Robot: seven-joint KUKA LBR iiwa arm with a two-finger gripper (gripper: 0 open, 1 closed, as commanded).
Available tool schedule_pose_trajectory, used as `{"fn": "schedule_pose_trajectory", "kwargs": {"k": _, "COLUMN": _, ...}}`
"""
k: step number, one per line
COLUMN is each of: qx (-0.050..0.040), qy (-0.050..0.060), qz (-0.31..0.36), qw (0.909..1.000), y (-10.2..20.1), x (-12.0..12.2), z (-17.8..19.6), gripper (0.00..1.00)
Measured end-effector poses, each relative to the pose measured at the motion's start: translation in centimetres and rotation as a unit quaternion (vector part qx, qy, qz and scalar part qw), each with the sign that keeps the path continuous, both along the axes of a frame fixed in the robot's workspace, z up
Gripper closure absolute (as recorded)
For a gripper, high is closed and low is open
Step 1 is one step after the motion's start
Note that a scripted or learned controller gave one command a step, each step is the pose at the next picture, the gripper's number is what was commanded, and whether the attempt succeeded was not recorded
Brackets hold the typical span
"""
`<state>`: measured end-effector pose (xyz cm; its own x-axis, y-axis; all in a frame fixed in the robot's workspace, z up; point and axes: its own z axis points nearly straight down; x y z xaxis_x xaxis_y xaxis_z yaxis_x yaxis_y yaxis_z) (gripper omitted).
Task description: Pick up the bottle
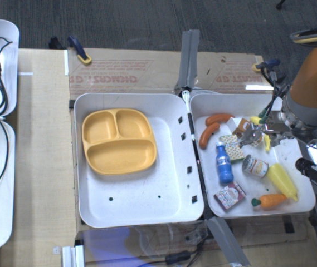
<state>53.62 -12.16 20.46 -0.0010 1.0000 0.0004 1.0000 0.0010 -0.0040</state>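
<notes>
While the blue bottle [224, 163] is lying flat near the left wall of the right bin [306, 203], beside the sausages [213, 128], the tool [257, 132] is hovering just to its right, seemingly carrying nothing, though its opening is unreadable amid clutter.

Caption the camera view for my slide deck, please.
Gripper hovers over cluttered right bin; blue bottle lies untouched.

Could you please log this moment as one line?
gripper over right bin | bottle lying in bin, not held | plate in left bin
</notes>
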Motion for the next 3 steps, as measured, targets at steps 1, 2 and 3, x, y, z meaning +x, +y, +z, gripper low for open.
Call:
{"fn": "schedule_pose_trajectory", "kwargs": {"k": 1, "qx": -0.0041, "qy": -0.016, "qz": -0.020, "qw": 0.9997, "y": 2.1, "x": -2.0, "z": -9.0, "gripper": 0.00}}
{"fn": "schedule_pose_trajectory", "kwargs": {"k": 2, "qx": -0.0054, "qy": -0.019, "qz": -0.022, "qw": 0.9996, "y": 1.9, "x": -1.8, "z": -7.9, "gripper": 1.00}}
{"fn": "schedule_pose_trajectory", "kwargs": {"k": 3, "qx": -0.0018, "qy": -0.001, "qz": -0.179, "qw": 0.9839, "y": 11.3, "x": -5.8, "z": 6.1, "gripper": 1.00}}
